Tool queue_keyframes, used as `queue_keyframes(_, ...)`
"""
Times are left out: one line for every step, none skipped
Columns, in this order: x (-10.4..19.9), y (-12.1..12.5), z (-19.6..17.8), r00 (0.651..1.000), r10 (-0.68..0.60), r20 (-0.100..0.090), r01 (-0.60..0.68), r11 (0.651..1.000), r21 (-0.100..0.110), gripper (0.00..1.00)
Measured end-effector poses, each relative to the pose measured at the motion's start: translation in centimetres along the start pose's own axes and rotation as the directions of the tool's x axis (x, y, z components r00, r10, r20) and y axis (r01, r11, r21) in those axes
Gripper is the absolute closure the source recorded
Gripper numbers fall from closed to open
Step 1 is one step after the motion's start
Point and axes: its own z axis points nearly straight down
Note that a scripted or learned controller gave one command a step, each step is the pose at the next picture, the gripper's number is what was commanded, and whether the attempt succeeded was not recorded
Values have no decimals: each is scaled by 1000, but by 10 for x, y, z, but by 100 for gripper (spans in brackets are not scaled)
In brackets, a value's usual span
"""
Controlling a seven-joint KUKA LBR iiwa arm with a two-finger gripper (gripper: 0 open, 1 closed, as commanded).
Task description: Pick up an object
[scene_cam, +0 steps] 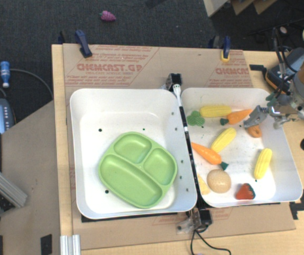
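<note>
The right bin [287,142] holds several toy foods: a corn cob [215,111] at the back, a green leafy piece [196,118], an orange carrot [239,116], a second corn cob [223,139], another carrot [206,153], a third corn cob [262,163], a beige round piece [219,180] and a red strawberry [245,192]. My gripper [255,120] reaches in from the right over the bin's back right part, just right of the back carrot. A small orange piece [255,132] lies directly under it. Whether it touches anything is unclear.
The left bin [88,121] holds a green divided plate [137,169]. Blue clamps [83,43] [225,48] stand at the bench's back edge. A black divider [183,126] runs between the bins. A purple object [107,16] lies on the dark floor beyond.
</note>
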Motion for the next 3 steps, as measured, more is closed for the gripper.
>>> queue_keyframes(38,22,127,1000,-4,-3,4,1000,6,0)
queue_keyframes(63,-8,121,1000,-1,-3,1,1000,6,0)
queue_keyframes(61,-6,111,1000,1,-1,-1,1000,0,100)
